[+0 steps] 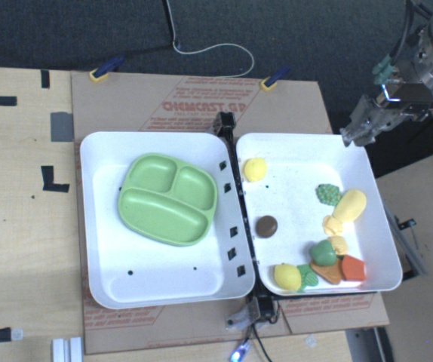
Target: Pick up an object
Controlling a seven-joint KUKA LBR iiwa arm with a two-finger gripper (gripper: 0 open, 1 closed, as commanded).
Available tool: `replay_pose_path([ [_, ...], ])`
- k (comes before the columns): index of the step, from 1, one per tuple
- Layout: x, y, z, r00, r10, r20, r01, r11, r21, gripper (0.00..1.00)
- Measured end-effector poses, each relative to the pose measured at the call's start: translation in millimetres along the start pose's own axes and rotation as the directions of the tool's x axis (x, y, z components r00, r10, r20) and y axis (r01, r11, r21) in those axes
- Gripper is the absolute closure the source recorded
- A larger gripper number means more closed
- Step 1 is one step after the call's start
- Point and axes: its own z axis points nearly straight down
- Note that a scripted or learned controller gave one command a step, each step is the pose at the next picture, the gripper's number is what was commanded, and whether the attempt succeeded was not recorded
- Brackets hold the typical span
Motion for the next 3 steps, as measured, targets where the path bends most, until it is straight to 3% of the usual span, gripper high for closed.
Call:
replay_pose_path([
  [1,111.6,-0.4,-3.0,1.0,-0.011,-0.002,0.011,1.0,0.008,1.0],
  [2,161.6,-0.3,0.8,1.0,-0.004,-0.001,0.004,1.0,0.01,1.0],
  [3,130.8,-2.0,108.1,1.0,0.006,0.004,-0.006,1.0,0.021,1.0],
])
